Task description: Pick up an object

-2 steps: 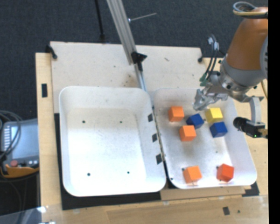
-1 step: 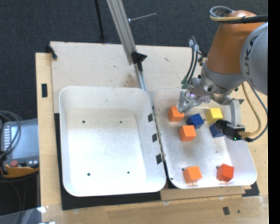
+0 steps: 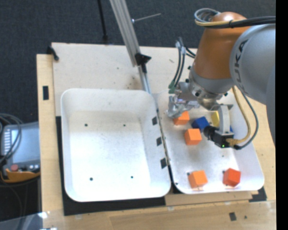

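My gripper [image 3: 176, 108] hangs low over the upper left part of the right bin [image 3: 245, 169], under the grey and orange wrist. An orange block [image 3: 182, 119] lies right at its tip, partly covered by it; I cannot tell whether it is held. A blue block [image 3: 200, 124] and a yellow block [image 3: 214, 117] lie just to the right, partly under the wrist. Another orange block [image 3: 192, 136] sits a little below them.
Two more blocks rest near the right bin's front edge, one orange [image 3: 198, 178] and one red-orange [image 3: 232, 177]. The left bin [image 3: 69, 128] lies beside it. A slanted metal pole [image 3: 127, 30] rises behind the bins. Cables hang from the wrist at the right.
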